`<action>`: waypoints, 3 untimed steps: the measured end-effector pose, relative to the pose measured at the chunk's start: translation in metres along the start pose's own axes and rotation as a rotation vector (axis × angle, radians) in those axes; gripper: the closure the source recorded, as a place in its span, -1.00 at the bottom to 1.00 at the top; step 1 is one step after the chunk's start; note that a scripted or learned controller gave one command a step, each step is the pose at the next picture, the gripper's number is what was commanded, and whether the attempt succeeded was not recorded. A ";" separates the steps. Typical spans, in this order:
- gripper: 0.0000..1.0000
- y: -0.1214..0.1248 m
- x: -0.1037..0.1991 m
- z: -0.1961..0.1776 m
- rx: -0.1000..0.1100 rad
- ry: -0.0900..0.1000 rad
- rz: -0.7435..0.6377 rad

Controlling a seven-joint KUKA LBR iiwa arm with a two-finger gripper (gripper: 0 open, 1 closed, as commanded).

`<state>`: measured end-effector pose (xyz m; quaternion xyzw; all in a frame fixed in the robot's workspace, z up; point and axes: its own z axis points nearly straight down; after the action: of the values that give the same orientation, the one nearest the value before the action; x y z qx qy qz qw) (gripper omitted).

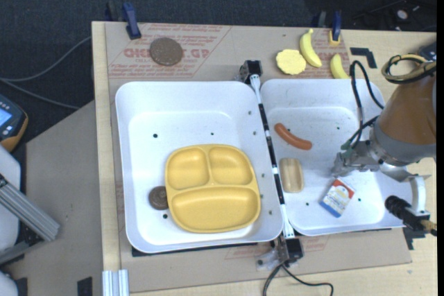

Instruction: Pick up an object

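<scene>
**Gripper descending toward the small packet in the right bin**

The gripper (349, 161) is hanging low inside the right bin (305, 97), just above and beside a small white packet with red and blue print (338, 197). Its fingers are lost against the grey wrist and the dark cabling, so how wide they are standing cannot be told, and nothing is showing between them. The packet, probably the target, is lying flat on the bin floor, turned at an angle, just toward the bin's front edge from the gripper.

To do this step well, the arm is needing to centre over the packet and turn the wrist so the fingers are closing across its narrow side, then press down gently, since a flat, thin thing offers little to grip.

Farther into the right bin toward its left wall, a tan, loaf-like block (291, 175) is lying against the divider, rounded and matte. Toward the bin's back from that, a reddish-orange sausage (293, 137) is lying smooth and cylindrical, an easier shape to pinch. Beyond the right bin's left wall, a glossy yellow divided plate (210, 186) is sitting with a brown disc (159, 198) beside it.
</scene>
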<state>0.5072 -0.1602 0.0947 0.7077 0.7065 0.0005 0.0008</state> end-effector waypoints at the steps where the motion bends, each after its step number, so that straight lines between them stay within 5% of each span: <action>1: -1.00 0.000 0.000 0.001 0.001 0.000 0.000; 2: -1.00 0.085 0.058 0.010 -0.005 0.002 -0.011; 3: -1.00 0.110 0.059 0.010 -0.002 -0.001 -0.004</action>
<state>0.6177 -0.1011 0.0848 0.7062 0.7080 0.0011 0.0019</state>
